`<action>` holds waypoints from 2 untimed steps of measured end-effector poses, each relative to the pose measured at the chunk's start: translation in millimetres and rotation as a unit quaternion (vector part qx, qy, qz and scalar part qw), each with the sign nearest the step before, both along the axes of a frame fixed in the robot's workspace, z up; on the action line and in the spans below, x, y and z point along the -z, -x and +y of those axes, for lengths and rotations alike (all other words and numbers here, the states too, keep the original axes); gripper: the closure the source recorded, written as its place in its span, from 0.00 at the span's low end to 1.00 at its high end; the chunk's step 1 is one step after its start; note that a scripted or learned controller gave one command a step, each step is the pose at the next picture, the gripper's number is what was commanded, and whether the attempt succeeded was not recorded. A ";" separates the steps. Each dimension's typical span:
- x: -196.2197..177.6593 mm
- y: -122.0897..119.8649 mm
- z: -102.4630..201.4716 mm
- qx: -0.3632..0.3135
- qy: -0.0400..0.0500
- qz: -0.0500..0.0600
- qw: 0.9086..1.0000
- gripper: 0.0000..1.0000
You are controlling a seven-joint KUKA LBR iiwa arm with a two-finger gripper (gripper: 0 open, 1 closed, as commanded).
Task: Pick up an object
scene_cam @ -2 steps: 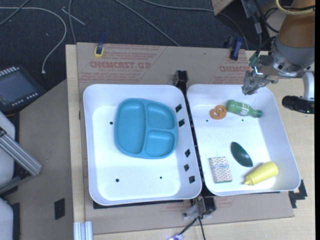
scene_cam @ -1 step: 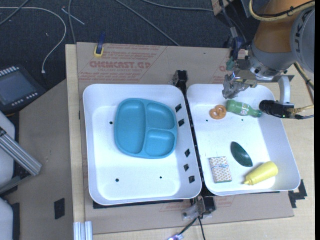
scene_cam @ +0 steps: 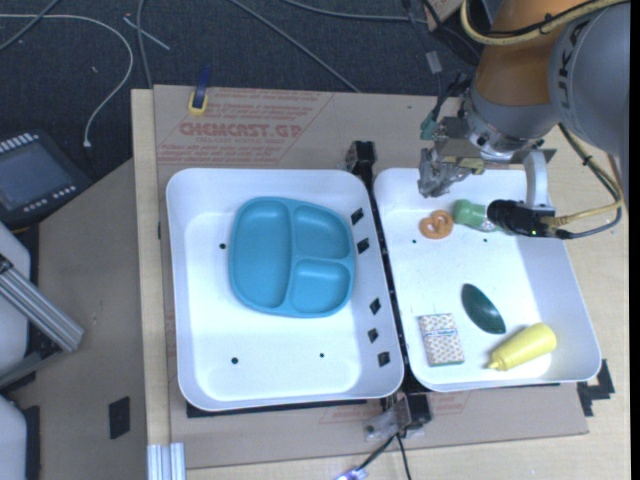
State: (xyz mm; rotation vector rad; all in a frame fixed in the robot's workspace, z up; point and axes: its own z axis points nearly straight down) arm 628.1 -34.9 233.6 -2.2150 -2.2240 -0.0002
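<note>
My gripper (scene_cam: 434, 181) hangs over the far left corner of the right bin (scene_cam: 570, 278), just above a small orange pretzel-shaped piece (scene_cam: 436, 225). A light green object (scene_cam: 468, 212) lies right beside the pretzel. Nearer the front lie a dark green oval piece (scene_cam: 483, 308), a yellow bottle-shaped object (scene_cam: 522, 347) and a small patterned packet (scene_cam: 440, 338). Nothing shows between the gripper's tips.
The left bin (scene_cam: 195, 298) holds a blue divided plate (scene_cam: 292, 256). A black divider with clips (scene_cam: 375, 268) runs between the two bins. The grey and orange arm (scene_cam: 535, 48) comes in from the upper right.
</note>
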 end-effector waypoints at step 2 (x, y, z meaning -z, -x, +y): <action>-7.5 8.0 118.9 -0.001 -0.001 -0.001 1.000 1.00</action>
